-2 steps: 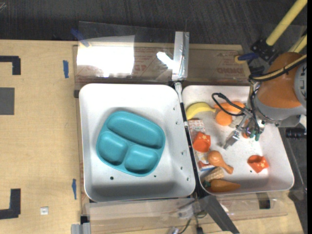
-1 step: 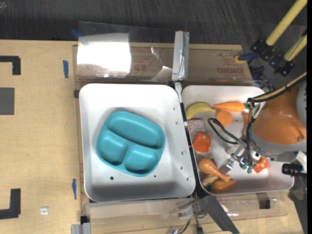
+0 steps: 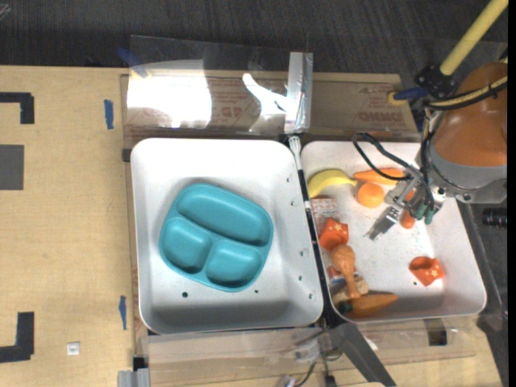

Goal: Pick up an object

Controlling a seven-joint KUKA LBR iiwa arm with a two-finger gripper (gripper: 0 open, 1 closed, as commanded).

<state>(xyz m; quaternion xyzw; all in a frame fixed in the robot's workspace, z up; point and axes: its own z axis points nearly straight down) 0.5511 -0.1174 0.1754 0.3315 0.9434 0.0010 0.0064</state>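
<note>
In right bin, end effector just below orange ball.

Premises appear to be a robotics lab. A bench carries black tape marks, two white bins and a taped clear screen. Toy food, probably plastic, serves as test stock.

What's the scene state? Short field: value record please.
left bin: holds a teal divided plate
right bin: toy food along its left and far sides: banana, orange, carrot, drumstick; red piece apart, near right
gripper: low over the right bin, beside the orange
fingers: nothing seen between them
arm: reaches in from the right
</note>
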